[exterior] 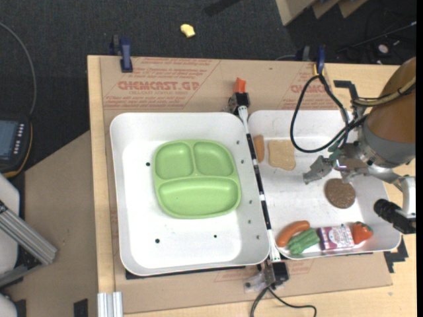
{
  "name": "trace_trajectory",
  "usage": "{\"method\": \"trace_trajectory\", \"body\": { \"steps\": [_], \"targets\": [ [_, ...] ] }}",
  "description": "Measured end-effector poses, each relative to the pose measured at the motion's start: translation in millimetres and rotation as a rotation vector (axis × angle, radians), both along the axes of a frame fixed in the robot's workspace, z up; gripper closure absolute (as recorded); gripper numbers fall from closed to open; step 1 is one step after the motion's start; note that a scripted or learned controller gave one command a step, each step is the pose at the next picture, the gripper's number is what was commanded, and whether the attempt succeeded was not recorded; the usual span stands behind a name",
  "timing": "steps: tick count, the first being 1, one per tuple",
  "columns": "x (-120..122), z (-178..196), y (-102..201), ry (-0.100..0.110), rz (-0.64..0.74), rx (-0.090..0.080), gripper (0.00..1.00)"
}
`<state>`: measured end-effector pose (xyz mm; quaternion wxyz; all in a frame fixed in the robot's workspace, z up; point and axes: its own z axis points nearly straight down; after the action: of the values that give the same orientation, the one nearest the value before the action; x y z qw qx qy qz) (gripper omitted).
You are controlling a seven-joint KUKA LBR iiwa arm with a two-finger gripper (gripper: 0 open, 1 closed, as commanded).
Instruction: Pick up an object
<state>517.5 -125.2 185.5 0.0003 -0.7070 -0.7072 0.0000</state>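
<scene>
A robot gripper, its open-or-closed state unclear, hovers in the right bin just up-left of a round brown patty.

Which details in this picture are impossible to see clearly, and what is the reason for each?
- Grey end effector, camera view: small and dark, so whether it is open or shut is unclear.
- Grey arm with orange band: cut off by the right edge.
- Small plastic bottle with pink label: print too small to read.
- Small yellow object on the dark floor: too small to identify.
</scene>
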Motion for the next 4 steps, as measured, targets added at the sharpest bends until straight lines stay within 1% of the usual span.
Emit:
{"method": "trace_trajectory", "body": {
  "steps": [1,2,3,4],
  "targets": [
    [29,-106,-86,-0.001,-0.005,-0.004,0.00],
    [31,-90,-81,-0.006,-0.001,-0.003,1.00],
    [30,-91,-81,-0.005,-0.001,-0.003,0.00],
    [-27,-101,-91,0.005,-0.003,0.003,0.00]
  ]
}}
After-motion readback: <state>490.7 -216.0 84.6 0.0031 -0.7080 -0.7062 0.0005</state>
